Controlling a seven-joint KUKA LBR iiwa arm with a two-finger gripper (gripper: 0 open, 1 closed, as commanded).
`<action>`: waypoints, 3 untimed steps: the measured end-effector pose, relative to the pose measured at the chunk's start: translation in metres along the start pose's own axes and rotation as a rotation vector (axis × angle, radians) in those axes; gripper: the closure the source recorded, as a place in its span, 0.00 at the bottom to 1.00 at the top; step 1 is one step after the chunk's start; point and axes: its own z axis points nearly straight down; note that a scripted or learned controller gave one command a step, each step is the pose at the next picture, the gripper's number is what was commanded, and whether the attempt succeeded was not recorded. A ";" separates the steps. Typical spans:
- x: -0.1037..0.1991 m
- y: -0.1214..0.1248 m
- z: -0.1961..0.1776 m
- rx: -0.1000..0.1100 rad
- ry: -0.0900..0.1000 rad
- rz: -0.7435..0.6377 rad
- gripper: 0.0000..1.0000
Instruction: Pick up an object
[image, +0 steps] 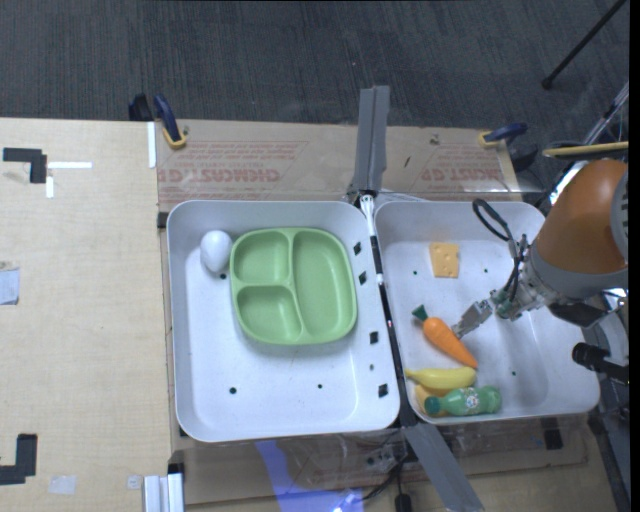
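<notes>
In the right bin (540, 380) lie an orange carrot (447, 341) with a green top, a yellow banana (443, 378), a green bottle (462, 402) and a yellow cheese wedge (445, 260). My gripper (466, 324) hangs low over this bin, just right of the carrot, with its tip close to the carrot's thick end. I see nothing held in it. The arm's orange band (590, 225) sits above it to the right.
The left bin (270, 400) holds a green divided plate (293, 285) and a white egg (215, 250) at its upper left corner. A grey divider bar (372, 140) runs between the bins at the back. Blue clamps (165, 118) grip the bench's far edge.
</notes>
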 end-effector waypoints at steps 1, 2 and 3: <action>0.074 -0.031 0.000 0.000 0.000 0.016 0.00; 0.039 -0.020 -0.053 0.002 0.000 0.416 0.00; 0.065 -0.040 0.001 0.003 0.001 0.262 0.00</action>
